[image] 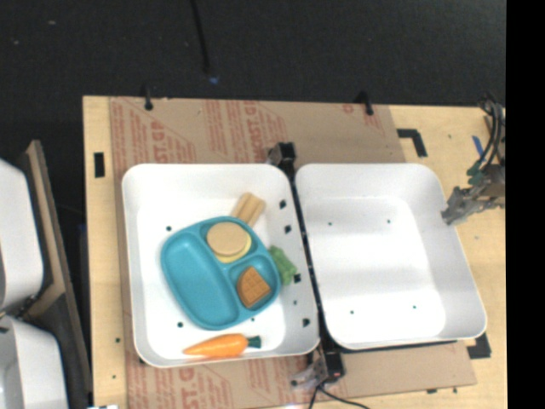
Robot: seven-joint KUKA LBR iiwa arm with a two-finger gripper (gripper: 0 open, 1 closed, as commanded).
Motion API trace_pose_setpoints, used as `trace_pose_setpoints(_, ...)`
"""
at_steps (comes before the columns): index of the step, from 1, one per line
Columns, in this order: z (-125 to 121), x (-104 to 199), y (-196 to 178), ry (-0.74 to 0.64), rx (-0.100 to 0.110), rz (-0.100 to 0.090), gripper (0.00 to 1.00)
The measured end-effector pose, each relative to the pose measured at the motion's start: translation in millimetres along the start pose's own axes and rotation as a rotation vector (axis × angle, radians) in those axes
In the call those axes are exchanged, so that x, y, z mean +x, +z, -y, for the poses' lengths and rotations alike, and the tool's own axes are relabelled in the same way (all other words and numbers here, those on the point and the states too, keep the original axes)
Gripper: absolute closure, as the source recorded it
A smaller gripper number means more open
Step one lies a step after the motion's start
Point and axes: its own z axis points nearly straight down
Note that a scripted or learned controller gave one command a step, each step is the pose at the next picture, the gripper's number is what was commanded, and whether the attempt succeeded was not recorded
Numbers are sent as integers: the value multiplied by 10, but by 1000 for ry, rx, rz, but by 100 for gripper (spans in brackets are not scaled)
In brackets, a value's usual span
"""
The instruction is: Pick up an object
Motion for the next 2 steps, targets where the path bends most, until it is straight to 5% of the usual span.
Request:
trace_pose_setpoints(1,1,0,5,0,1,0,0)
trace_pose_setpoints(2,-1292,414,-550,-6,-2,-1,0)
